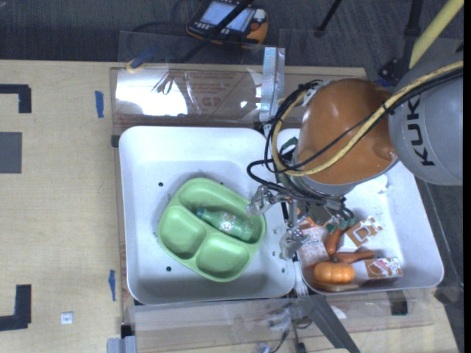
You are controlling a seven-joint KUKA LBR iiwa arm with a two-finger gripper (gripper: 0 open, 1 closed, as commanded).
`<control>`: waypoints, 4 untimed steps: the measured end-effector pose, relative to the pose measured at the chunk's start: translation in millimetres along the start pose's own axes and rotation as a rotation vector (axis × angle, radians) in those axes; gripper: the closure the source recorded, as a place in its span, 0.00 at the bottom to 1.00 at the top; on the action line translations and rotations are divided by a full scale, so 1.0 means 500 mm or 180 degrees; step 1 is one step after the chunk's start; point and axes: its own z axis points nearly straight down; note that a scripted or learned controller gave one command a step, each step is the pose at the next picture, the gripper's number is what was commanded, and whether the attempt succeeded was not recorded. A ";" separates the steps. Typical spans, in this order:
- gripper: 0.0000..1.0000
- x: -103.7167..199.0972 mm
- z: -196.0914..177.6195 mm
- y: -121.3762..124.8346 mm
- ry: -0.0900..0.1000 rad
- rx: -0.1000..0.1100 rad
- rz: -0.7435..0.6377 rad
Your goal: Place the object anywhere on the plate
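A green bottle [223, 223] lies on the green plate [180, 230], in its upper right section, so the placing looks done as far as this view shows; what seems left is for the arm to pull clear. The end effector [283, 212] sits over the seam between the 2 bins, with the bottle just to its left and the plate beyond it. Whether it is spread or closed cannot be told, as cables and the orange wrist crowd it. To its lower right, packets and an orange toy [333, 273] lie in the right bin [419, 219]
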 end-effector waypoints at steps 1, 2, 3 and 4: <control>0.00 -0.017 0.000 0.052 0.0002 0.0002 0.1032; 1.00 -0.021 -0.020 0.053 -0.0017 0.0000 0.1035; 1.00 -0.073 -0.192 0.017 -0.0008 0.0005 0.0924; 0.00 -0.073 -0.192 0.017 -0.0008 0.0005 0.0925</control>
